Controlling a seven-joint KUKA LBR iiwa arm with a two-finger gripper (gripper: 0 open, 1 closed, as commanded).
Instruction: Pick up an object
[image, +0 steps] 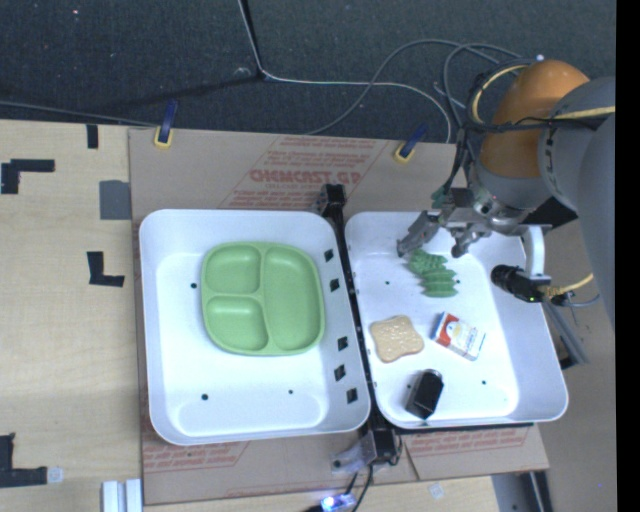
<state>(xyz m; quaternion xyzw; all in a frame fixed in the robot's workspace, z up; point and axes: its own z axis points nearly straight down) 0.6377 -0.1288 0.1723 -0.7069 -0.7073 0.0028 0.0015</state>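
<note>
In the right bin (530, 395) lie a green leafy toy (432, 273), a slice of toast (397, 338), a small red, white and blue box (458, 335) and a black object (425, 392). My gripper (437, 240) hangs over the bin's far part, just above the green leafy toy. Its two dark fingers (414, 241) are spread apart, one to the left and one to the right, with nothing between them.
The left bin (170, 400) holds a green divided plate (263, 298). A black hinge strip (343, 300) runs between the bins. Cables (400, 85) trail across the dark floor behind the bench. The arm's orange band (525, 115) sits at upper right.
</note>
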